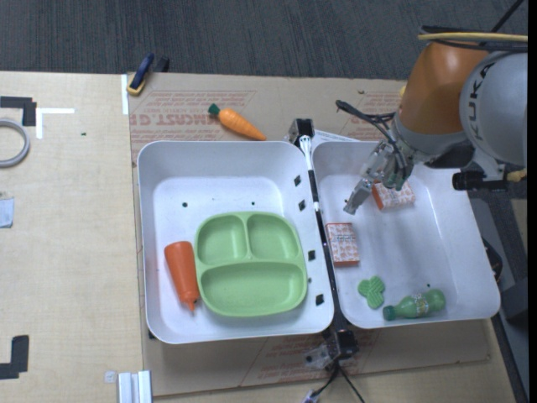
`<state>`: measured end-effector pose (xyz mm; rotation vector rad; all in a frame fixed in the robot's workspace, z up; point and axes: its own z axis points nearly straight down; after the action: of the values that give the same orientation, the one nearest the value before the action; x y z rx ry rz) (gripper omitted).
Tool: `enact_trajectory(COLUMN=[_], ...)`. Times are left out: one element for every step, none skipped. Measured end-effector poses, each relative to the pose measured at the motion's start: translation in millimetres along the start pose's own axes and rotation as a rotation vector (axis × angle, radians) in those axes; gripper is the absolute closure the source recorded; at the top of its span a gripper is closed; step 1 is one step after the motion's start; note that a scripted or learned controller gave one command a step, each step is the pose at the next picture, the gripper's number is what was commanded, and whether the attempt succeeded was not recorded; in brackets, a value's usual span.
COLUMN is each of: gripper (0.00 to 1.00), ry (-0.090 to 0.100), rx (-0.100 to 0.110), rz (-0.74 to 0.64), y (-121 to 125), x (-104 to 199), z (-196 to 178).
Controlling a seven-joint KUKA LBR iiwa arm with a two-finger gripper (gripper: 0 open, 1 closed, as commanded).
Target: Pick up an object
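Pale wood makes up the tabletop (67, 250), which carries two white bins side by side across the middle of the frame. The arm (470, 99), grey with an orange band, reaches in from the upper right. The left bin (159, 175) holds a green tray (250, 264) and a carrot (181, 273) along its left side; a second carrot (237, 122) lies on the cardboard above that bin.

In the right bin (457, 250) the end effector (379, 183) hangs over the upper middle, tilted toward the lower left. Whether its fingers are spread or closed cannot be told here, and nothing is visibly between them.

The nearest thing is a small red and white box (394, 196), touching or just beside the end effector on its lower right, its long axis roughly level across the frame. A patterned card (342, 243) lies below and left, long axis running up and down. A green bottle (414, 305) lies near the bottom edge, pointing right, with a small green toy (371, 289) just left of it.
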<state>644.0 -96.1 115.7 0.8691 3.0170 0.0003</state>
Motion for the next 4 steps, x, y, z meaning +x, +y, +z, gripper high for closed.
enact_trajectory(gripper=[0.0, 0.0, 0.0, 0.0], ry=[-0.008, -0.006, -0.007, -0.004], rx=[-0.004, -0.005, -0.005, -0.002], rz=[-0.077, -0.293, -0.381, -0.766], y=[-7.8, -1.2, -2.0, 3.4], x=[19.7, 12.1, 12.2, -10.1], z=[18.7, 19.2, 19.1, 22.5])
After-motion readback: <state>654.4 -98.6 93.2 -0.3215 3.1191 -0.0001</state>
